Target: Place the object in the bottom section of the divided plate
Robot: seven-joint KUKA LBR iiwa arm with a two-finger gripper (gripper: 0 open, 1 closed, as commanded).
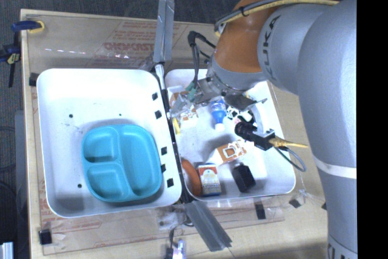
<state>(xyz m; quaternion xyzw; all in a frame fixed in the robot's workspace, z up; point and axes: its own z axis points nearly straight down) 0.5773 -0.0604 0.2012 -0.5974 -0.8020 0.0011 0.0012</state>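
While the grey arm leans in from the right, its gripper hangs over the far left corner of the right bin; whether it pinches anything I cannot tell. Small objects lie scattered in that bin. The blue divided plate sits in the left bin.

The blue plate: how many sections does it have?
3. The plate in the left bin has one small section at upper left, another at lower left, and one large section along its right side. Nothing hides any of it.
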